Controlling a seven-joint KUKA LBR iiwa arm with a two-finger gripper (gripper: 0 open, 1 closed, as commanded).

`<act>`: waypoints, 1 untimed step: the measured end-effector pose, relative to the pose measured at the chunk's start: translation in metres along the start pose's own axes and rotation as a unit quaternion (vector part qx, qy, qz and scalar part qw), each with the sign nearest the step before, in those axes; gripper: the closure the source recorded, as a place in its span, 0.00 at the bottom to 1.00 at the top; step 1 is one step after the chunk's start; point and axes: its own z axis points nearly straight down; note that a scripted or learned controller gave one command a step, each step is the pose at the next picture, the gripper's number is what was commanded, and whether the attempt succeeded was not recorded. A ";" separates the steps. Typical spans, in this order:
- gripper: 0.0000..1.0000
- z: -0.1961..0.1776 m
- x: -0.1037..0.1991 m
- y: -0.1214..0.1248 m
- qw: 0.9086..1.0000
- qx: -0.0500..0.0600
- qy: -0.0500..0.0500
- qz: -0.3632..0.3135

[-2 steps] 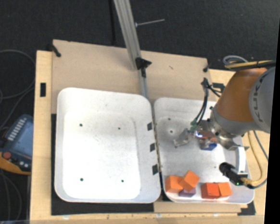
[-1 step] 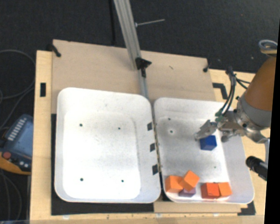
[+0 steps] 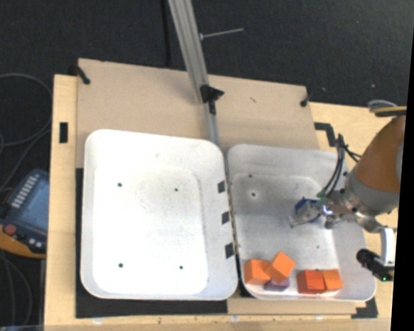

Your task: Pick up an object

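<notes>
The gripper [image 3: 304,216] is seen in the right bin [image 3: 278,167], right of centre in the frame, hanging low over bare bin floor; nothing is seen between its fingers, and whether they are spread or closed cannot be told at this size. The candidate objects are grouped along the lower edge of the right bin: an orange block [image 3: 258,271] and a tilted orange cube [image 3: 283,263] touching it, with a small purple piece [image 3: 277,283] tucked under them, and just to their right a red-orange block [image 3: 313,281] touching another orange block [image 3: 332,279]. All five are judged to be resting on the bin floor, none lifted. The gripper is placed above them in the frame and apart from them, with open floor between. The left bin [image 3: 153,214] is seen at centre left. Progress is judged early: no grasp is made, no object is raised. Left to do: the gripper has to be brought down-frame over one block, closed on it, and lifted clear.
</notes>
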 end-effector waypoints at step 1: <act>0.00 0.016 0.014 0.103 1.000 -0.006 0.000 -0.004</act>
